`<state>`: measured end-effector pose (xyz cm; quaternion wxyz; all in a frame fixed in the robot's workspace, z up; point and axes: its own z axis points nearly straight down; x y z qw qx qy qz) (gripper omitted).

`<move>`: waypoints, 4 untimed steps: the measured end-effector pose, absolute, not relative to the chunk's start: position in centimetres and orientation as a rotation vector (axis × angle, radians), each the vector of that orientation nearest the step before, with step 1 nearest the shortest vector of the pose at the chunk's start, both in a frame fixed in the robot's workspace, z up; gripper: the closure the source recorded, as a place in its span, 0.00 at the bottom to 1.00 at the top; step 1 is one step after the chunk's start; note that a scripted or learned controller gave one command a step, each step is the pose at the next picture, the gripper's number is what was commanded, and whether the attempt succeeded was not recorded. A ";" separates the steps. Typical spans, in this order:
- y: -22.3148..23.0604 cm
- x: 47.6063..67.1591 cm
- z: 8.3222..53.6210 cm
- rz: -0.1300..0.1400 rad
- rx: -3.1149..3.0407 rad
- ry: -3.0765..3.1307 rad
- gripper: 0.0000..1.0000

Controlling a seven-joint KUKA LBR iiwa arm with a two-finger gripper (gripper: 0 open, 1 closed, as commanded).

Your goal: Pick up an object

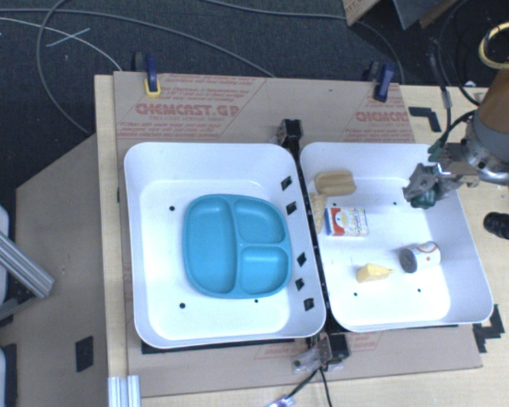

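— Yellow wedge of what looks like toy cheese, low in the right white bin: I'd judge it light, stiff and a bit slick. Its flat sides look best to pinch, not the sloped tip.

— What lies around the wedge?

— Just beside it, toward the arm, a small grey-and-white cylinder, which would likely roll. Above the wedge, a flat red, white and blue packet, thin and hard to get under. Further up, a tan bread-like block, probably soft or light, and wide.

— And the hand?

— The hand hovers up and toward the arm's side from the wedge, well apart. I cannot tell whether it is apart or together; nothing shows in it.

— Beyond?

— Across the divider from the wedge, a blue sectioned plastic plate in the left white bin.
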<state>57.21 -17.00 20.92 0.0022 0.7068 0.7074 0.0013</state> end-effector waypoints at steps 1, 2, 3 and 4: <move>-11.3 58.5 20.3 0.002 2.216 2.229 1.00; -6.5 59.8 19.9 0.003 2.215 2.228 1.00; -0.3 60.5 21.0 0.003 2.216 2.227 1.00; 5.3 61.0 20.7 0.002 2.219 2.224 1.00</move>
